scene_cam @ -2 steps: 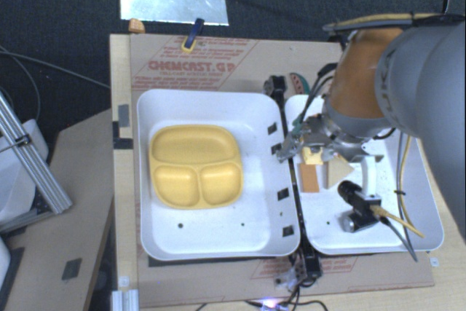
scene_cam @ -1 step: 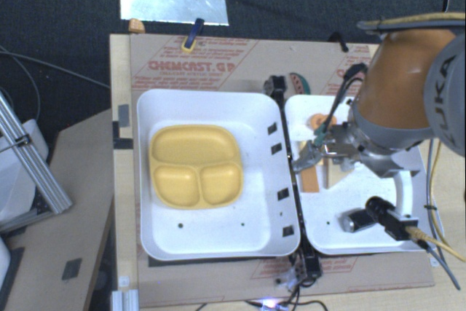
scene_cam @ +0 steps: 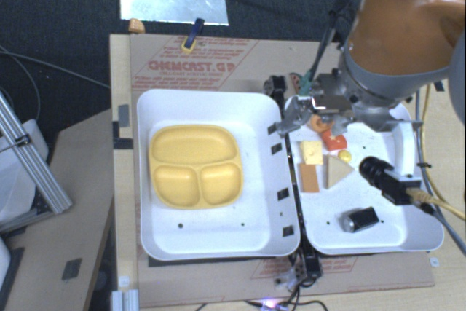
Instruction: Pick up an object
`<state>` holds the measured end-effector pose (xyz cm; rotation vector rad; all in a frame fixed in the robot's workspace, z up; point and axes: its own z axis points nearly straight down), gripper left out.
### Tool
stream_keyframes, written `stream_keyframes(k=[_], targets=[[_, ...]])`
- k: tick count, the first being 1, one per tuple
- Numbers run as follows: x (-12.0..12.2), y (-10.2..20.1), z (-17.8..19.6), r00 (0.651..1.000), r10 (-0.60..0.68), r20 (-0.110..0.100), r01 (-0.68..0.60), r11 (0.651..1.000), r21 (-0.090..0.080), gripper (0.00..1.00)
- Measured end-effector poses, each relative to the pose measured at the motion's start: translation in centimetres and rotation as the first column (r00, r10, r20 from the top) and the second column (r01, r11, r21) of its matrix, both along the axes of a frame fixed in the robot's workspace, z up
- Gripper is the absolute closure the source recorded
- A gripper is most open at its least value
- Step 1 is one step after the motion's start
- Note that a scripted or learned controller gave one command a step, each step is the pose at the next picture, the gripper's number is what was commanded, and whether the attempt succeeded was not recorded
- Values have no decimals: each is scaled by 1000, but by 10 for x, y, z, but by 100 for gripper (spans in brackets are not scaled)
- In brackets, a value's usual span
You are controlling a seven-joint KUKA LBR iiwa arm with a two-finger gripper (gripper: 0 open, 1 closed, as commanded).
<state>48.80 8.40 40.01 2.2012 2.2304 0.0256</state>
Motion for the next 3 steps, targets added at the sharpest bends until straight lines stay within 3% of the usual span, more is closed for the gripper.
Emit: stream_keyframes(k=[1, 2, 3], targets=[[0, -4, 4, 1000, -3, -10, 3, 1000, -5, 100], [12, 93, -23, 1000, -1, -16, 0, 1000, -4, 100], [13, 88, -10, 1000, -3, -13, 3, 1000, -5, 100]])
